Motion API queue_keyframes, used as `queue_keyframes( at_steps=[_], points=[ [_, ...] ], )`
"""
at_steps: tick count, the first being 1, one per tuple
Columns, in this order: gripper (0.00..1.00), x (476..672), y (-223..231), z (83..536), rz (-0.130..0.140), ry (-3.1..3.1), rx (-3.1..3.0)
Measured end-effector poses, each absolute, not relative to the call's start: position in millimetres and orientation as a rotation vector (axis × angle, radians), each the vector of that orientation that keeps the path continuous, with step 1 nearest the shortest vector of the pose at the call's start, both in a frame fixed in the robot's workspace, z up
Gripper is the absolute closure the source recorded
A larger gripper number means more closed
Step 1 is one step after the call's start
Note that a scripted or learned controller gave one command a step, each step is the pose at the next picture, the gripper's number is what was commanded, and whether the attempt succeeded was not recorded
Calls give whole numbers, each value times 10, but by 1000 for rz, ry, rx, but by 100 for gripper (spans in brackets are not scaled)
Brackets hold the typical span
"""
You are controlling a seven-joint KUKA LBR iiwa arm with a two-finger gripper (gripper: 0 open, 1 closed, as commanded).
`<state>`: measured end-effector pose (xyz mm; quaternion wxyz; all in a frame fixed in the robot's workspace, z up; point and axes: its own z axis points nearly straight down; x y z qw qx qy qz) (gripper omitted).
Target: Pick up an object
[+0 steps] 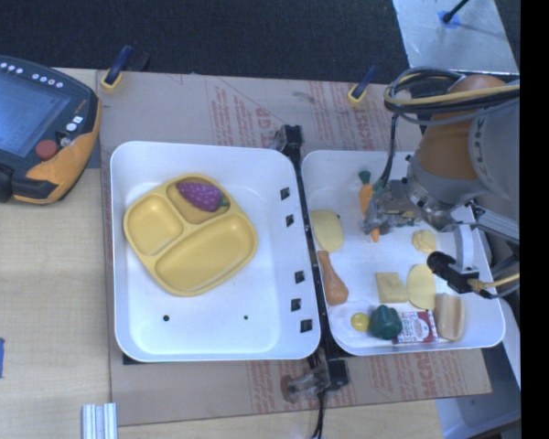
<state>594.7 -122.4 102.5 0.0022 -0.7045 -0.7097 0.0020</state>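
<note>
My gripper (382, 212) is low in the upper part of the right bin (348, 167), directly over a toy carrot (367, 192). The carrot's green top pokes out above the gripper and an orange tip shows just below it. Around it in the same bin lie a pale yellow slice (327, 230), an orange sausage shape (332, 282), a yellow cheese square (391, 287), a small yellow ball (360, 320), a dark green piece (384, 322), a red and white packet (417, 328), a bread piece (449, 317) and two pale yellow pieces (422, 286).
The left bin (137, 337) holds a yellow divided plate (201, 254) with purple grapes (201, 194) in its top compartment. A teach pendant (32, 126) rests on the bench at far left. Black clips line the seam between the bins.
</note>
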Motion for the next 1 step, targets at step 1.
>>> queue_keyframes(
  at_steps=[1],
  points=[
    [100,5483,-433,1965,-2,-2231,-2208]
  ],
)
